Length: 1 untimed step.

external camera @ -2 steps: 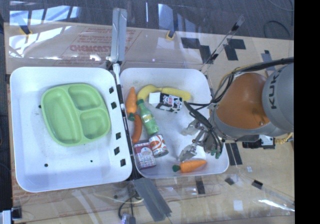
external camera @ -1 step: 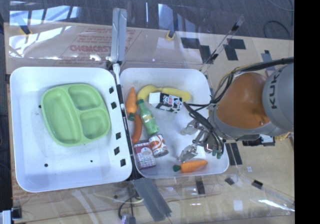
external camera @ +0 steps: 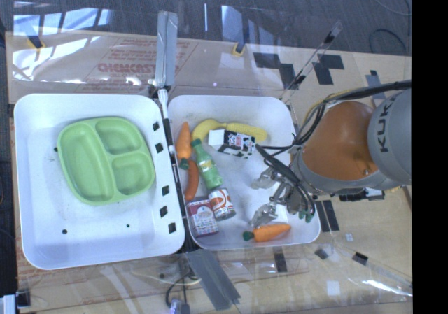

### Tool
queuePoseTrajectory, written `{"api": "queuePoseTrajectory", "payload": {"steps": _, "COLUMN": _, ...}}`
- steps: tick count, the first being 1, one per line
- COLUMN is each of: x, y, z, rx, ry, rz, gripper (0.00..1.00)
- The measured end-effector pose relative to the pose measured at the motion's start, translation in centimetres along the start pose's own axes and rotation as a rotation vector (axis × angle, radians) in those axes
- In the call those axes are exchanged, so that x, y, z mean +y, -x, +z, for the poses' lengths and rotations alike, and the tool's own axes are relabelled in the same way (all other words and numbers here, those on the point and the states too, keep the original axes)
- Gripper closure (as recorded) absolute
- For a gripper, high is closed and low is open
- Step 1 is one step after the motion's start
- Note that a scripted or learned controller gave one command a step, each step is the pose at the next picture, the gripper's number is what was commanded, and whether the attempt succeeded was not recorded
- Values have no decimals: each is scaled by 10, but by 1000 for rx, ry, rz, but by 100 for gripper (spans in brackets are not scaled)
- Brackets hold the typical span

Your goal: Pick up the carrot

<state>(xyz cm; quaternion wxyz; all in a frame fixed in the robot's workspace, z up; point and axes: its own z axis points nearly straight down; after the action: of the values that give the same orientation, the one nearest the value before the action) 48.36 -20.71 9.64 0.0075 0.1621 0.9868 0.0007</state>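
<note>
Three carrots lie in the right bin (external camera: 280, 113). One carrot (external camera: 269, 233) with a green stub rests by the front wall. Two more, an upper carrot (external camera: 183, 143) and a lower carrot (external camera: 192, 180), lie along the left wall. My gripper (external camera: 264, 198) hovers low over the bin's right part, just above the front carrot. Its two fingers (external camera: 263, 180) stand apart, open, with nothing between them. The lower finger is close to the front carrot; I cannot tell whether it touches.
The right bin also holds a banana (external camera: 213, 126), a black-and-white carton (external camera: 238, 143), a green bottle (external camera: 206, 166), a can (external camera: 222, 203) and a red packet (external camera: 201, 219). A green divided plate (external camera: 105, 159) sits in the left bin (external camera: 35, 236).
</note>
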Motion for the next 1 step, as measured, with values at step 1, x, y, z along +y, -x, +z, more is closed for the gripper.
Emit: {"api": "queuePoseTrajectory", "payload": {"steps": 1, "x": 2, "y": 1, "z": -1, "rx": -4, "ry": 3, "rz": -164, "gripper": 0}}
